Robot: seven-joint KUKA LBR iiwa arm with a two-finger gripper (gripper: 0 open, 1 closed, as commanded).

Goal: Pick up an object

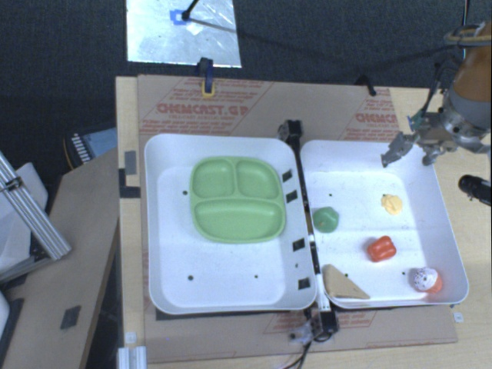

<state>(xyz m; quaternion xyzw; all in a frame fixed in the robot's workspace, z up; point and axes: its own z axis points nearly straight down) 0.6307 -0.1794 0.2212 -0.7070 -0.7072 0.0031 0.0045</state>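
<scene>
The right bin (361,156) holds several small objects: a green round piece (326,219) near its left wall, a yellow piece (392,203), a red pepper-like piece (380,248), a tan wedge (343,284) at the front left corner, and a white and orange piece (423,279) at the front right. My gripper (410,151) hangs over the bin's far right corner with its two fingers spread apart and nothing between them. It is well above and behind the yellow piece.
The left bin (165,275) carries a green divided plate (236,198). A black divider with clips (300,206) runs between the bins. A cardboard sheet (231,102) lies under both bins. A metal frame (27,214) stands at the far left.
</scene>
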